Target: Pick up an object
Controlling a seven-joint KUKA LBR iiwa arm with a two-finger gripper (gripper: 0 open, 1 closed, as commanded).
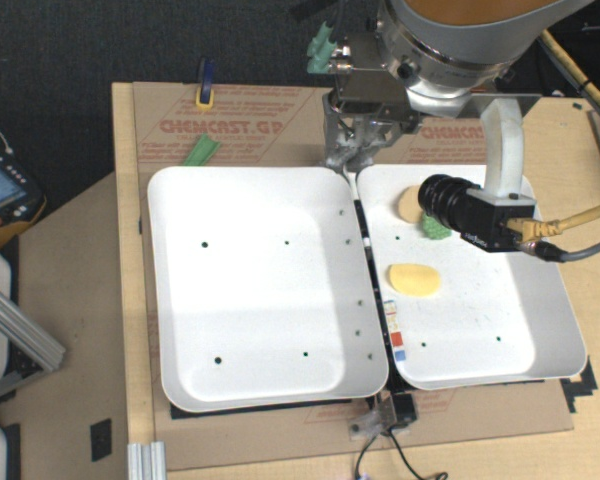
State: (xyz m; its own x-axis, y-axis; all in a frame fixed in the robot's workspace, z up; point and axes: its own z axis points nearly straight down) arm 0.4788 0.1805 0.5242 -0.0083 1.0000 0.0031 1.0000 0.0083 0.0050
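Note:
A yellow oval object (413,280) lies in the right bin (540,338), left of its middle. Behind it are a tan round object (409,205) and a small green object (436,230), both partly hidden by a black cylinder (468,211) fixed to the arm. My gripper (349,158) hangs over the back edge where the two bins meet, behind and to the left of all three objects. Its fingers come together at the tips and nothing shows between them. The left bin (180,298) shows only its white floor.
A green strip (200,150) and a blue and yellow clamp (206,86) sit on the cardboard behind the left bin. The big grey and orange arm (480,8) looms over the back right. A cable (580,238) runs off rightward from the black cylinder.

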